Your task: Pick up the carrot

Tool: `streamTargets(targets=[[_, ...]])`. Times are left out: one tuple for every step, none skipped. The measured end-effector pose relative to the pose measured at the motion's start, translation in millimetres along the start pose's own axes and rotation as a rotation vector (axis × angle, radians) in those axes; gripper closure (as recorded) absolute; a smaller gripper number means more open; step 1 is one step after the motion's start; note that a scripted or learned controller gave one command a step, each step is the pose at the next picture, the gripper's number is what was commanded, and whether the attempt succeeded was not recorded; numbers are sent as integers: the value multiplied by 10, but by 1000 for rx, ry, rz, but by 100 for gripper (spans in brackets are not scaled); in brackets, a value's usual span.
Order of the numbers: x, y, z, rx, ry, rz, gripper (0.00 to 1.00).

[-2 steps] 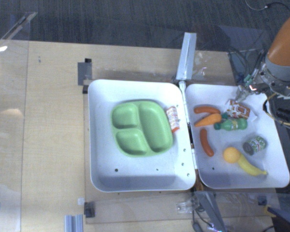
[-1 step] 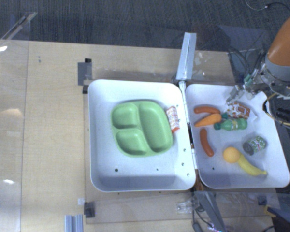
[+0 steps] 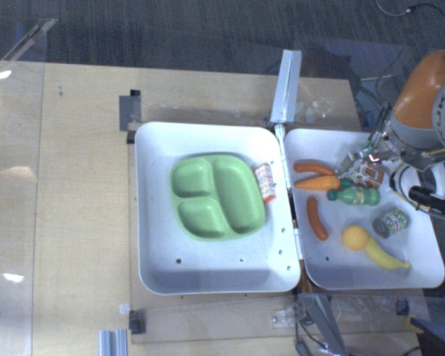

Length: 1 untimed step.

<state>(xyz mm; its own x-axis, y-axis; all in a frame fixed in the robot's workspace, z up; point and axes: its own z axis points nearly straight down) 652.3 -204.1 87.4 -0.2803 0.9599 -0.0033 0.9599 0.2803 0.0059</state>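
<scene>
The carrot point(image 3: 317, 184) lies in the right bin point(image 3: 423, 273) near its left wall, orange and tapering to the left. Its thick end points right, toward a green bottle point(image 3: 357, 196). My gripper point(image 3: 365, 169) hangs low over the bin's upper middle, just right of the carrot's thick end and above the bottle. Nothing shows between its tips, and the carrot rests on the bin floor.
A red-orange sausage point(image 3: 314, 167) lies just behind the carrot and another point(image 3: 317, 219) in front. A lemon point(image 3: 355, 237), a banana point(image 3: 386, 257) and a small can point(image 3: 391, 222) fill the front right. The left bin point(image 3: 156, 265) holds a green divided plate point(image 3: 219, 196) and a small packet point(image 3: 265, 181).
</scene>
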Motion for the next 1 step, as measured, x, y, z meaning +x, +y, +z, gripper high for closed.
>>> streamTargets(targets=[[943, 21, -113, 1, 4, -362, 0]])
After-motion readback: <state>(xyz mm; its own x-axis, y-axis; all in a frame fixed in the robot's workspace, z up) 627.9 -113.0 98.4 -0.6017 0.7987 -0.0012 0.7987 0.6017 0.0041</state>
